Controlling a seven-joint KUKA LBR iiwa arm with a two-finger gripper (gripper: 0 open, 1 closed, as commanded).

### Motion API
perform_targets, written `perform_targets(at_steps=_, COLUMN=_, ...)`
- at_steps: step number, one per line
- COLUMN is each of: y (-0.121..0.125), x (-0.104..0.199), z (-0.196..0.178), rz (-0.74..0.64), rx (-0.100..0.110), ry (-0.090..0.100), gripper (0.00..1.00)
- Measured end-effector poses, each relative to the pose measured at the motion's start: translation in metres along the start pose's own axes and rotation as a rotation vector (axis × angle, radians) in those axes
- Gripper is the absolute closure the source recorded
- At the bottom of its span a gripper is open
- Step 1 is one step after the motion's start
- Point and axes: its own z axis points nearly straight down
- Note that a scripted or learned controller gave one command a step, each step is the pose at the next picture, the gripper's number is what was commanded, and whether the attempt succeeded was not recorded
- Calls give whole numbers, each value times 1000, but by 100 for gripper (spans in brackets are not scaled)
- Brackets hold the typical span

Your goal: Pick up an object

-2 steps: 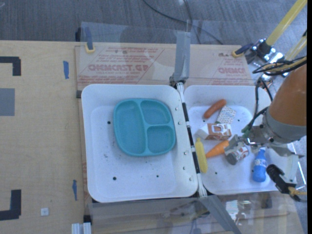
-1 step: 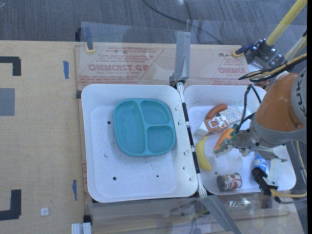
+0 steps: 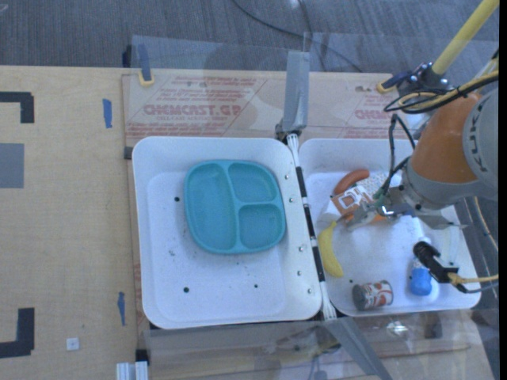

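Note:
My gripper [image 3: 371, 210] hangs low in the right bin [image 3: 396, 153], at its middle. It is right beside a small white and orange carton [image 3: 347, 203] and just below an orange-red rounded thing [image 3: 352, 180]. A yellow banana [image 3: 329, 253] lies along the bin's left wall, its upper end close to the gripper. A red and white can [image 3: 372, 294] lies on its side near the front wall. A small blue thing [image 3: 420, 283] sits at the front right. Nothing is visibly lifted off the bin floor.
The left bin [image 3: 158, 291] bears a teal divided plate [image 3: 234, 206] with three compartments. A ridge with bolts [image 3: 304, 220] parts the two bins. The grey and orange arm [image 3: 447, 153] covers the right bin's far right corner.

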Motion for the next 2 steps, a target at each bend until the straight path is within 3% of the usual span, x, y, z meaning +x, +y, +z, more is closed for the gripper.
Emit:
perform_targets(at_steps=1, y=44, x=-8, z=0, rz=-125, rx=31, ry=7, gripper=0)
perform_targets(at_steps=2, y=76, x=-32, z=2, rz=-102, rx=19, ry=5, gripper=0)
